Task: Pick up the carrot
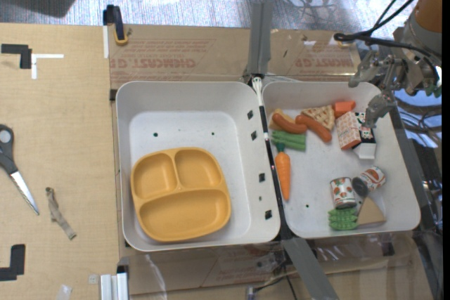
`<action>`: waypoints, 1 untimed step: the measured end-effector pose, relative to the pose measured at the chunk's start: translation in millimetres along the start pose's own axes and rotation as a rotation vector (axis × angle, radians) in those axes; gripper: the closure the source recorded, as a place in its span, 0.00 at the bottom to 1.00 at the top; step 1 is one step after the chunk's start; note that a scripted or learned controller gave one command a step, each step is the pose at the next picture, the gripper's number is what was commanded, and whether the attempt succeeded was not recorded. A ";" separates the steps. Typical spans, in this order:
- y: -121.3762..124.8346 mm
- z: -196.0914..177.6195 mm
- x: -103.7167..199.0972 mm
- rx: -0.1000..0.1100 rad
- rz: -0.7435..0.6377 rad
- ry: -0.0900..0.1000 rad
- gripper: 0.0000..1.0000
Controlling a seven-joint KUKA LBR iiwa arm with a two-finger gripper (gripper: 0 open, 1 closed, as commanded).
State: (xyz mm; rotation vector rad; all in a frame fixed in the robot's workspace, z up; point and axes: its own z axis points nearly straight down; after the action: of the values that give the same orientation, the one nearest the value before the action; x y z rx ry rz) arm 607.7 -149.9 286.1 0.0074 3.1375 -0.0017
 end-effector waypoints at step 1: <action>49.3 74.6 -39.6 -0.001 0.183 -0.001 0.00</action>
State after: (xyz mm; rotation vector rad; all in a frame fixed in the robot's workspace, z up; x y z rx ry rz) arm 647.8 -100.8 211.6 0.2945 3.1230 -0.0002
